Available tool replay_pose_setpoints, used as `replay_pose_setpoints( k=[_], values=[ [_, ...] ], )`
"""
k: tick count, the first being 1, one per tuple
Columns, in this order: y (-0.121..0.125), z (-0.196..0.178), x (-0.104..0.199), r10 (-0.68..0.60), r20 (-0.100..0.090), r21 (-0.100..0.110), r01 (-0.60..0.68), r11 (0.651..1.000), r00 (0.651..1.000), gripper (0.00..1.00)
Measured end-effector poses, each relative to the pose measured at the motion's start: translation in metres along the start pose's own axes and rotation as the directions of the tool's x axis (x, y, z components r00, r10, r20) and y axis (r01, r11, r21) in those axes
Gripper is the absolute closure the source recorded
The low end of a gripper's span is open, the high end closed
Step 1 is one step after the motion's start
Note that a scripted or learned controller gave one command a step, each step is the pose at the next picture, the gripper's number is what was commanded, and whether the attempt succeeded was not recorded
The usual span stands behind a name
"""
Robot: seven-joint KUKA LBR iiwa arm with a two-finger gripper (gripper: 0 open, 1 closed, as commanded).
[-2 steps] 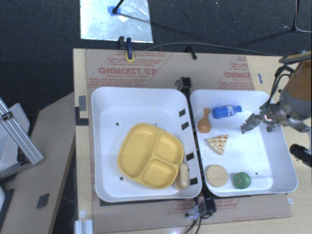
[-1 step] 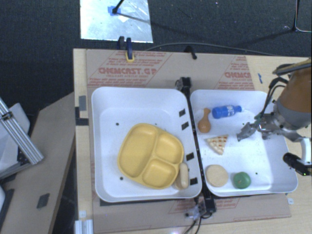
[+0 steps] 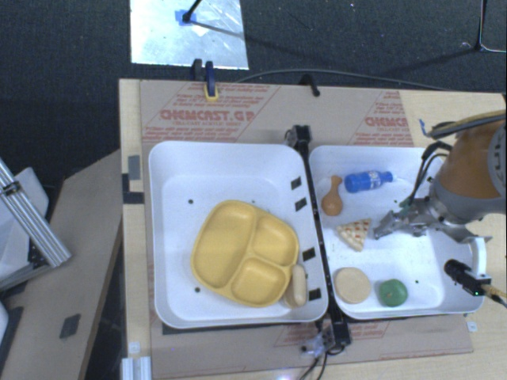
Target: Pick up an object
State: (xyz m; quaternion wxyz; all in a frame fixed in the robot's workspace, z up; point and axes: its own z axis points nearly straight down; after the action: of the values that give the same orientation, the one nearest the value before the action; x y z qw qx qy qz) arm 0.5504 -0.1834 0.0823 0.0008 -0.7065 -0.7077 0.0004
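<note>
The right bin [image 3: 420,158] holds a blue bottle [image 3: 368,180] lying on its side, a brown drumstick-shaped piece [image 3: 332,198], a tan waffle-patterned wedge [image 3: 355,233], a round tan disc [image 3: 352,285] and a green ball [image 3: 392,292]. My gripper [image 3: 388,226] reaches in from the right, low in this bin. Its tip is just right of the wedge, close to or touching its edge. Nothing is seen lifted.
The left bin [image 3: 182,180] holds a yellow divided plate [image 3: 245,252], with a beige oval roll [image 3: 297,285] against its right edge. A black divider [image 3: 313,220] runs between the bins. The grey and orange arm [image 3: 471,172] covers the right bin's far right side.
</note>
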Motion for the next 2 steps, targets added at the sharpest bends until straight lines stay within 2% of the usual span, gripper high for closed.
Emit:
replay_pose_setpoints(
  k=[1,2],
  values=[
    [0.002,-0.014,-0.001,-0.001,0.002,-0.006,0.001,1.000,1.000,1.00],
    [-0.003,-0.076,-0.004,-0.001,0.003,-0.008,0.001,1.000,1.000,1.00]
  ],
)
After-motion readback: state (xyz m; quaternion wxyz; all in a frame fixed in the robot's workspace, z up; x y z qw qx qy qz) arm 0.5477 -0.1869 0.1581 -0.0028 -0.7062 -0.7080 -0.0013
